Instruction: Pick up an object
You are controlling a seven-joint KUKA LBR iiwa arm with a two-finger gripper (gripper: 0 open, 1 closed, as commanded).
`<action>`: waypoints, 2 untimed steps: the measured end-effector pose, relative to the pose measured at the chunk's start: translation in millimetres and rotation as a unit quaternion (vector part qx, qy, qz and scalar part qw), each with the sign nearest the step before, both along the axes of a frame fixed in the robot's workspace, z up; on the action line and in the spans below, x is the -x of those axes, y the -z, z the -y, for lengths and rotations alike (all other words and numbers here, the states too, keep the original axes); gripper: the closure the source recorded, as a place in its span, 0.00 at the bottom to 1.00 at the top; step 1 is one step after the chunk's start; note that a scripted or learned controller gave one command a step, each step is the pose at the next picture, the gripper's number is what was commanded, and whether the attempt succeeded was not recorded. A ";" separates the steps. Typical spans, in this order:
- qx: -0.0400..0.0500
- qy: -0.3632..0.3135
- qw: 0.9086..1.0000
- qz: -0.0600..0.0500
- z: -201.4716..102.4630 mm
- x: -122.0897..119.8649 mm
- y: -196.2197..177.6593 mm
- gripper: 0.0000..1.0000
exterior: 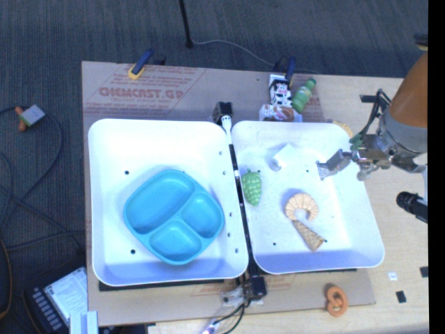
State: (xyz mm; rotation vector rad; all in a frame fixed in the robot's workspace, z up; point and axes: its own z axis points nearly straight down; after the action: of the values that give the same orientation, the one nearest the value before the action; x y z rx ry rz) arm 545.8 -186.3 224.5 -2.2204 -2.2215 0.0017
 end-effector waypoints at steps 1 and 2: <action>0.000 0.000 1.000 0.000 -6.0 -19.1 130.2 0.00; -0.001 0.000 1.000 -0.001 -41.8 35.2 122.7 0.00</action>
State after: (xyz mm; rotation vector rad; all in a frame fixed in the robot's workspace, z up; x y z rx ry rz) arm 510.5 -144.5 101.8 -2.2198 -2.2197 0.0021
